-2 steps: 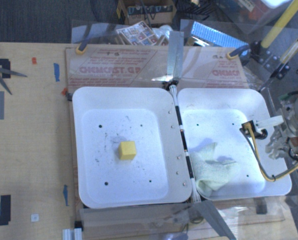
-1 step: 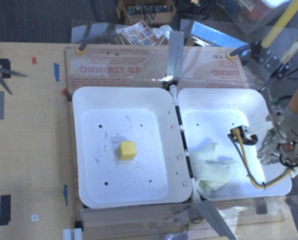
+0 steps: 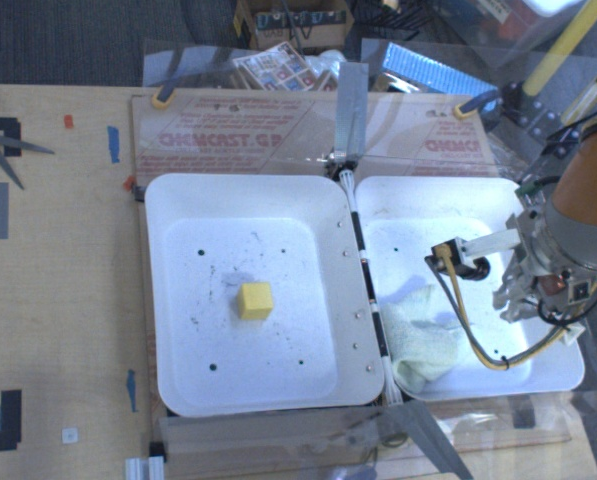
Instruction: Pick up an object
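Note:
A small yellow cube point(image 3: 255, 300) lies near the middle of the left bin point(image 3: 178, 208). A crumpled pale cloth point(image 3: 423, 343) rests at the front left of the right bin point(image 3: 398, 203). My gripper point(image 3: 513, 300) hangs over the right side of the right bin, to the right of the cloth and apart from it. Nothing can be made out in its grasp. A yellow cable point(image 3: 468, 328) loops from the wrist down over the bin floor.
A grey divider point(image 3: 363, 278) runs between the two bins. Clear plastic sheeting point(image 3: 278, 138) stands behind them. The wooden bench point(image 3: 58, 268) extends to the left, with blue tape marks and black tools on it.

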You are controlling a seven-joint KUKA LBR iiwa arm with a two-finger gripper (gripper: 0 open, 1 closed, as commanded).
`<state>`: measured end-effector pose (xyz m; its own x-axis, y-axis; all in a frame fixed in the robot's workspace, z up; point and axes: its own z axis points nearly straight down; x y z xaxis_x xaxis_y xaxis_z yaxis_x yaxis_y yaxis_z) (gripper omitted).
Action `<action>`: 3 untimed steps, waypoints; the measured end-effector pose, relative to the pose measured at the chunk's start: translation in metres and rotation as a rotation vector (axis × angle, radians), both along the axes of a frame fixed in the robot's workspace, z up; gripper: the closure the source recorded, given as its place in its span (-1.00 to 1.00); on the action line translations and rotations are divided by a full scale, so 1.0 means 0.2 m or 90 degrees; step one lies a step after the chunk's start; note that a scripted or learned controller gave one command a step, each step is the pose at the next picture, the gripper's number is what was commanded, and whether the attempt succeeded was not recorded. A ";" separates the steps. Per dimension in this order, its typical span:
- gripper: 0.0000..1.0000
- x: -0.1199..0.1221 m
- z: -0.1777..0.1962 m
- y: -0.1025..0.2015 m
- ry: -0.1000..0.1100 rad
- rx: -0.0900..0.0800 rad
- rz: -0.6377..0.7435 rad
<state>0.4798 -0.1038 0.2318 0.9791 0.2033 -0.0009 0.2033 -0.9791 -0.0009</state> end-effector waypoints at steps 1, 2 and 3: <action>1.00 -0.01 -0.20 0.02 0.002 0.001 0.016; 1.00 -0.01 -0.63 -0.37 0.002 0.001 0.017; 1.00 0.11 -0.37 -0.60 0.000 0.000 0.031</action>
